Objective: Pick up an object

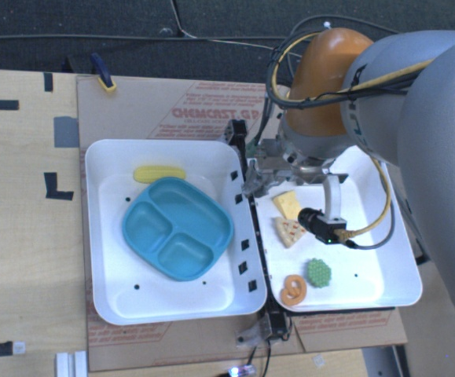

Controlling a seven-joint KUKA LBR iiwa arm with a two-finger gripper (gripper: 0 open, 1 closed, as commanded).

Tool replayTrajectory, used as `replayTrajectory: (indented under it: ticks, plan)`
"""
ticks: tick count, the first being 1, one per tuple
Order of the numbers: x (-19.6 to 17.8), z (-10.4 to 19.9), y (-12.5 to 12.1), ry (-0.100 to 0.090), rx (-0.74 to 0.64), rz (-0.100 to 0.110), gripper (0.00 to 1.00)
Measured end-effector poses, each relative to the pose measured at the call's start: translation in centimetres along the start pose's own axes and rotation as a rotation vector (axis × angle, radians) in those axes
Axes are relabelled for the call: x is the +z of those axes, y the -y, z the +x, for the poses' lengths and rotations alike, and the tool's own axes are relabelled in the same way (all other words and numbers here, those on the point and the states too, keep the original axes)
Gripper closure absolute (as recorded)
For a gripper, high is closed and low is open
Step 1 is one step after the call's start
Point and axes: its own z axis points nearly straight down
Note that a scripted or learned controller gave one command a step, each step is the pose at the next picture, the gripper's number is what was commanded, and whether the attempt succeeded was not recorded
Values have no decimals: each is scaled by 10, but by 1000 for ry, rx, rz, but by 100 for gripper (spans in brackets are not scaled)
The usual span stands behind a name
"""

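Camera view: hand (296,181) sits low over right bin (384,285) w/ wrist bent down, prob. lining up on yellow cheese block (288,204) just below it, grip state can't tell; pretzel (294,289), green piece (318,272) lie nearby.

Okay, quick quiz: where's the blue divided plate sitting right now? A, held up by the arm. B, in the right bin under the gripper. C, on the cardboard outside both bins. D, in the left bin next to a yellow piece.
D: the blue divided plate lies flat in the left bin, with the yellow piece just above it in the view.
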Motion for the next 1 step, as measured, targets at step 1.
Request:
replayTrajectory:
  ticks: [1]
  plan:
    - [-5,50,1,-1,-1,-2,100]
